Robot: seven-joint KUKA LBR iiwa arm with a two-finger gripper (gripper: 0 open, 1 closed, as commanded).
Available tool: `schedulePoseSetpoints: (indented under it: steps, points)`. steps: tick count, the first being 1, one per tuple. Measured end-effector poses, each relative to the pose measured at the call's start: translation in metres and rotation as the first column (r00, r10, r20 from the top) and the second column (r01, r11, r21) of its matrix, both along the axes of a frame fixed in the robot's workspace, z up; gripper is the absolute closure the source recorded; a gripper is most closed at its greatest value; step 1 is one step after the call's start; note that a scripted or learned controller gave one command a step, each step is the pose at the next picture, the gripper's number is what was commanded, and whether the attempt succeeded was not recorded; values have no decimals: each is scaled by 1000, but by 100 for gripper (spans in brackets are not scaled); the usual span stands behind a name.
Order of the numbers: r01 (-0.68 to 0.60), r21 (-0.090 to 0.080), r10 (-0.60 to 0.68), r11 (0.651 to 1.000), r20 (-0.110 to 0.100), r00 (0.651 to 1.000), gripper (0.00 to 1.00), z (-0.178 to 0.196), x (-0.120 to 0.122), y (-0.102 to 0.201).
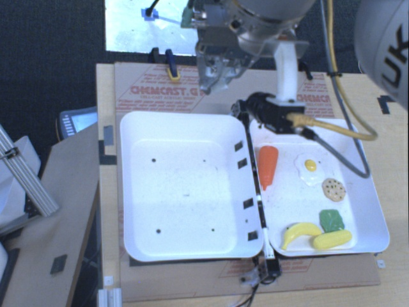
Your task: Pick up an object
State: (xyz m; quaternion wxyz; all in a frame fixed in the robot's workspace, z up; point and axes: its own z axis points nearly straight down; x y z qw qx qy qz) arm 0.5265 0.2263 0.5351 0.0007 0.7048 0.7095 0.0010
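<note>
The right bin (374, 203) holds the objects. An orange carrot (267, 166) lies near its left wall. To the carrot's right sit a fried egg (310, 168) and a round cookie (333, 189). Along the front lie a yellow banana (299, 232), a green piece (331, 219) and a yellow oblong piece (332, 239). My gripper (211, 82) hangs high over the back edge of the bins, above the left bin's far right corner and well away from every object. I see nothing in it.
The left bin (128, 190) stands beside the right one, their walls joined by black clips (249, 203). A black fitting with a yellow cable (332, 128) hangs over the right bin's back. Cardboard (153, 88) lies under both bins.
</note>
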Motion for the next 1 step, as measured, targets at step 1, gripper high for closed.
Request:
schedulePoseSetpoints:
  steps: [1]
  points:
    - [6,0,-6,1000,1,1000,100,0,19,2]
